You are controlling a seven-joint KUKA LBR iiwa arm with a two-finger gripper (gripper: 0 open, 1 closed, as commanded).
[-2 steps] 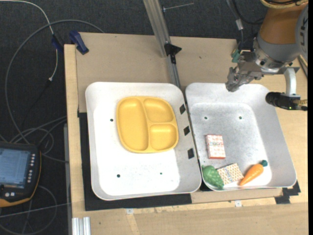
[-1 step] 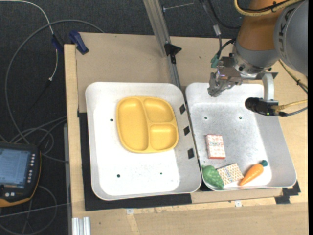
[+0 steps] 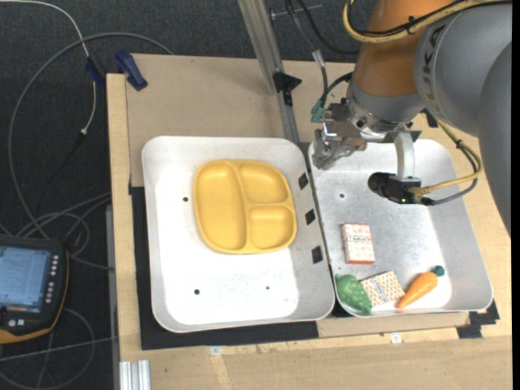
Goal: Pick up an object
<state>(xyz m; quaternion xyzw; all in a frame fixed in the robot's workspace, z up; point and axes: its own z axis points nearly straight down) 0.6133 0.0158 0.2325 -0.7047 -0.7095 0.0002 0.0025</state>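
The robot arm (image 3: 475, 63) is big, round and smooth, and most of it is grey with a soft shine. Near its end sits a fat orange band (image 3: 398, 35) shaped like a ball, and a thin yellow cable loops over the top of it while black cables hang beside it. Under the orange part there is a silver metal ring, then a small grey gripper (image 3: 329, 149) made of shiny metal bits, and a black box with a little green light sticks out on a white bracket with a yellow-and-black cable curling away from it.
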